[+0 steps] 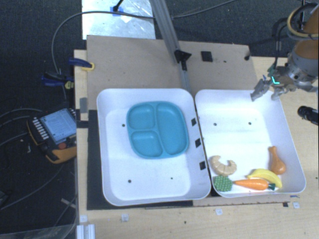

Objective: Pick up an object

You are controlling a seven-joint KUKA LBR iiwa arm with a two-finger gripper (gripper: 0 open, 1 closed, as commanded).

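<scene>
Several toy foods lie along the near edge of the right bin [239, 113]: a tan croissant [224, 166], a green broccoli piece [223, 183], an orange carrot [252, 184], a yellow banana [266, 176] and a brown drumstick [276, 160]. My gripper [267, 92] hangs over the far right corner of that bin, well away from the foods. Its two fingers stand apart with nothing between them.
The left bin [149, 180] holds a blue divided plate [157, 129]. A slanted metal pole [167, 24] crosses the back of the bench. Clamps and a handheld device [54, 129] lie off the bench at the left. Cables trail around the arm at the right.
</scene>
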